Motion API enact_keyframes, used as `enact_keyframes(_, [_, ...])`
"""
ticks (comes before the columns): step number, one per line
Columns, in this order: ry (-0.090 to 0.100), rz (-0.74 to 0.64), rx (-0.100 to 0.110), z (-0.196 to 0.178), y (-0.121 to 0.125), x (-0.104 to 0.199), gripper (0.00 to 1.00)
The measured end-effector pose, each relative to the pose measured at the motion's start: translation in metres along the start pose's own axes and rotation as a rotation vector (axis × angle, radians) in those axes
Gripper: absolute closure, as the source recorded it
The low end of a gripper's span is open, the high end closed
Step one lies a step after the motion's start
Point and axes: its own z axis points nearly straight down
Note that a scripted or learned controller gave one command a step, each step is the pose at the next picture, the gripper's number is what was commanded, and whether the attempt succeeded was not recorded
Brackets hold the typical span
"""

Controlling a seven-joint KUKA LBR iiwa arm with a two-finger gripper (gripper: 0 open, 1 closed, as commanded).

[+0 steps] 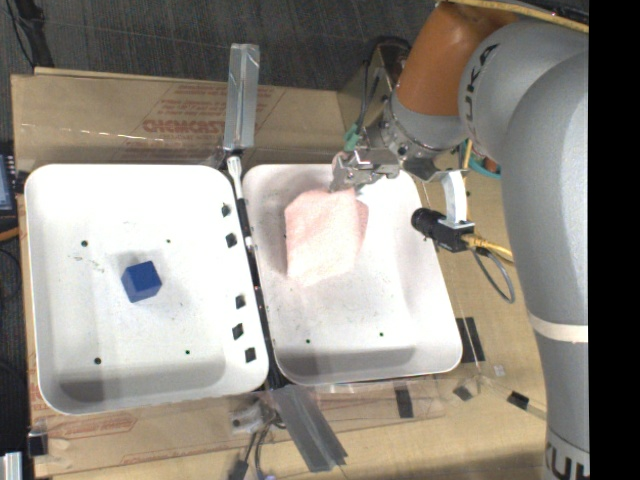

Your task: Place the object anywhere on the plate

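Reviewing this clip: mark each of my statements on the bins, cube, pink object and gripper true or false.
1. The small blue cube lies in the left white bin. True.
2. The pale pink block-shaped object lies in the left bin. False: it is in the right white bin.
3. The gripper is above the pink object's upper edge. True.
4. The cube touches the pink object. False: they are in separate bins.

Hidden and cut off
The gripper [352, 173] fingertips blur against the pink object's [322, 236] top edge; the arm [530, 148] runs off the frame's bottom.
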Motion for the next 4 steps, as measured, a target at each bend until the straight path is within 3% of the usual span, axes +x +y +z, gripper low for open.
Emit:
enact_keyframes(1, [0.0, -0.008, 0.001, 0.004, 0.001, 0.002, 1.0])
enact_keyframes(4, [-0.003, -1.222, 0.0, 0.013, -0.049, 0.151, 1.0])
